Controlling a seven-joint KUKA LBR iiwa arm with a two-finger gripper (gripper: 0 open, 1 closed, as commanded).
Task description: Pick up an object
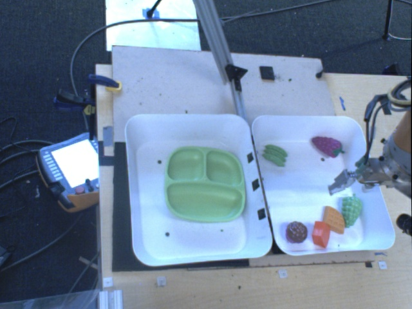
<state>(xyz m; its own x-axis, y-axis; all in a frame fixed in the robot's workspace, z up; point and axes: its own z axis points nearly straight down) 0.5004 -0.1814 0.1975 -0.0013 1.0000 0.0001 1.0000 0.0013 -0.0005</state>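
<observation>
The fingers [340, 184] could be made out only as a grey tip, and whether they stood wide or narrow could not be told; the gripper [344, 181] hung over the right bin [302, 129], just above the light green grape bunch [351, 210]. In that bin also lay a purple grape bunch [327, 146], a green pea pod [275, 154], an orange piece [334, 219], a red piece [321, 234] and a dark brown round piece [296, 232]. A green divided plate [205, 184] lay in the left bin [148, 172].
</observation>
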